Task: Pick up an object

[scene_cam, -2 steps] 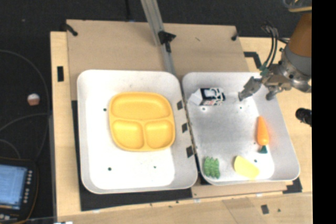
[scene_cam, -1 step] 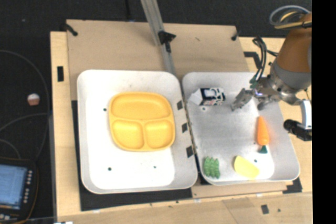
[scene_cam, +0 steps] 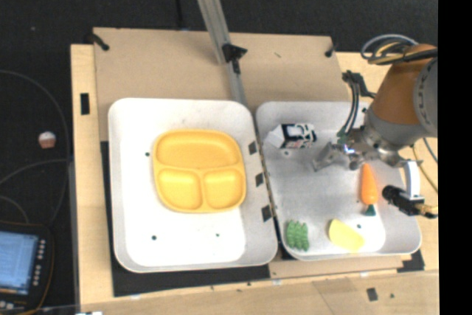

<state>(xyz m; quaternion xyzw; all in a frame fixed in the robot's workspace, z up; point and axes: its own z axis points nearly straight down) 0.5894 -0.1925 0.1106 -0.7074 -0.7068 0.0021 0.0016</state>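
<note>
Gripper [scene_cam: 330, 156] low over right bin [scene_cam: 295, 118], between black-and-white object [scene_cam: 295, 135] and toy carrot [scene_cam: 368, 186]; whether it is open or closed, or holds anything, cannot be told. Green piece [scene_cam: 296, 233] and yellow piece [scene_cam: 345, 234] lie near the bin's front edge, well apart from it. Yellow divided tray [scene_cam: 198, 169] sits in left bin [scene_cam: 133, 158].

Risks, as judged: closing on bare floor between items; nudging the carrot aside; small objects slipping off the fingertips.

Writing: none legible; markings on the black-and-white object too small to read.
</note>
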